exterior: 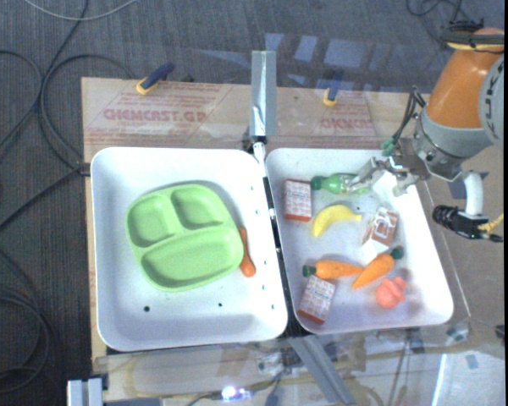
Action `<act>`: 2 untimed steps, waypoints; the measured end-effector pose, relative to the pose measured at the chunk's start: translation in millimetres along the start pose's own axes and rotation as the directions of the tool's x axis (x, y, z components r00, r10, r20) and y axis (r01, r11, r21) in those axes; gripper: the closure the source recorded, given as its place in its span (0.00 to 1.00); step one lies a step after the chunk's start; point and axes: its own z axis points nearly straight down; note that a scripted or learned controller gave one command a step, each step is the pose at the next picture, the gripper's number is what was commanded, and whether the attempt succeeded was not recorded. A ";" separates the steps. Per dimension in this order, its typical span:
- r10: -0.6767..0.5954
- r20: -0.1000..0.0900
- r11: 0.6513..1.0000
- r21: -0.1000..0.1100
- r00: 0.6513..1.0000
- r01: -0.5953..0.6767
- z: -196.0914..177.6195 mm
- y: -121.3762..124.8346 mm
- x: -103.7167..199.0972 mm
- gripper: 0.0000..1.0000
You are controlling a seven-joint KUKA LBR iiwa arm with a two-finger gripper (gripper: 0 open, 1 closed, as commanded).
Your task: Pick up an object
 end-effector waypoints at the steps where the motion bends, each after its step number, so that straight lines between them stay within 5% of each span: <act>1: -0.005 0.006 1.000 -0.018 1.000 0.005 88.9 -2.7 -25.4 0.00; 2: -0.006 0.003 1.000 -0.015 1.000 0.006 81.5 -3.5 -24.4 1.00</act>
